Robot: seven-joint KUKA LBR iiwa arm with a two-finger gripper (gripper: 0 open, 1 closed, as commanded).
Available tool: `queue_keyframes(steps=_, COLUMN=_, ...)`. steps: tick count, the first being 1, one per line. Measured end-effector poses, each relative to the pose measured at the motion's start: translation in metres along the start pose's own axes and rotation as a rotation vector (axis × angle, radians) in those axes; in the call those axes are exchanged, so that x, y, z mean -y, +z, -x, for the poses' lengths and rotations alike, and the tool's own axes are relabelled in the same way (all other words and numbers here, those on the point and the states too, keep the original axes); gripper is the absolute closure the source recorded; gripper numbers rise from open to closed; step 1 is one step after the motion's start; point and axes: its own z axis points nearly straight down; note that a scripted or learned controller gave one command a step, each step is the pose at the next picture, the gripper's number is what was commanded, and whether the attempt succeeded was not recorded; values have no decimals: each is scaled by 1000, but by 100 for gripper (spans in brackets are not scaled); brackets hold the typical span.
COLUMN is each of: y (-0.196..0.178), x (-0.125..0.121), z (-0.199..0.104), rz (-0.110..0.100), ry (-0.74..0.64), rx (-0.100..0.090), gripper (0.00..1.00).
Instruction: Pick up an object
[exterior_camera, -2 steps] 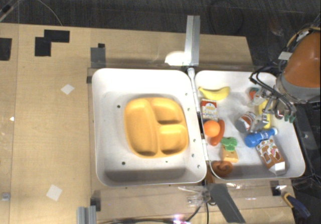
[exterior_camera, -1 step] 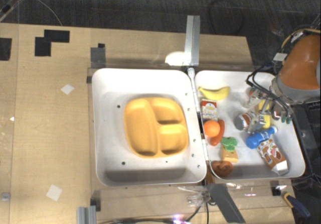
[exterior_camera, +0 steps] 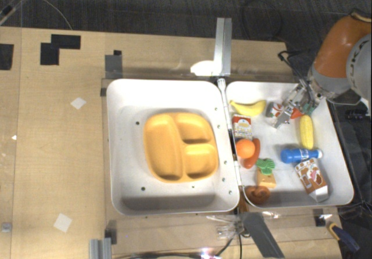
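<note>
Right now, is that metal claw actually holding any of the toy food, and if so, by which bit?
It cannot be told. The gripper sits low in the right bin, between the banana and the corn cob.

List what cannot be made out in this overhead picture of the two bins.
- Gripper: too small and blurred against the right bin to tell whether it holds anything.
- Arm: cut off by the right edge.
- Carton: label too small to read.
- Box: print too small.
</note>
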Motion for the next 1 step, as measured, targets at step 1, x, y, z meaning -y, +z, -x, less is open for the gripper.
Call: queue_keyframes(steps=1, y=-1, x=39, z=-97, rz=4, ry=-420, rx=9, gripper=0)
